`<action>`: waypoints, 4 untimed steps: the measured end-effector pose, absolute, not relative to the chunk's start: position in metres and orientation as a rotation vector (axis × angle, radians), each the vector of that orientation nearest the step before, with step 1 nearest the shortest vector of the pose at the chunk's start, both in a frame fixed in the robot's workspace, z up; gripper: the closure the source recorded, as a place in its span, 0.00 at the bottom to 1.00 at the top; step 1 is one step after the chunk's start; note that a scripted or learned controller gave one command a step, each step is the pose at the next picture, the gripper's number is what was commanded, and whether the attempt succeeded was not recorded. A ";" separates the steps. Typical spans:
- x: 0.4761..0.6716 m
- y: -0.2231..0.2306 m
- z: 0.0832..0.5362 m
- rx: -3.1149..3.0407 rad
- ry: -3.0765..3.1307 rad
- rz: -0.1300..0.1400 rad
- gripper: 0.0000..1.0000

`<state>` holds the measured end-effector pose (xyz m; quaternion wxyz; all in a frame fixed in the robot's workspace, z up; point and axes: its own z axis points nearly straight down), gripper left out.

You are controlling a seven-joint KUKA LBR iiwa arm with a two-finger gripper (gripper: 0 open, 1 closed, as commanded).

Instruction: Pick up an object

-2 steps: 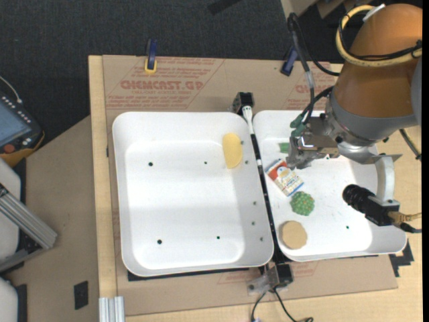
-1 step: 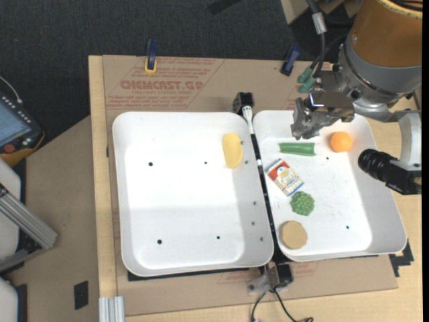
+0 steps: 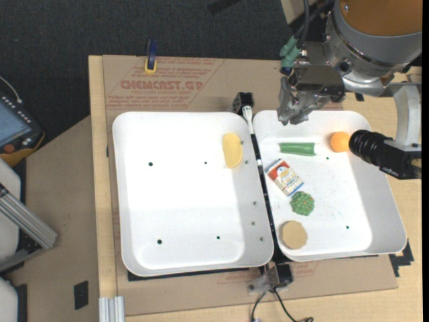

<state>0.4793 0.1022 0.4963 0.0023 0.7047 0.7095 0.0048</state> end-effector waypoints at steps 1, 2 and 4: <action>0.478 0.071 0.383 2.230 2.222 -0.018 1.00; 0.480 0.044 0.425 2.222 2.215 0.006 1.00; 0.478 0.092 0.418 2.230 2.222 -0.017 1.00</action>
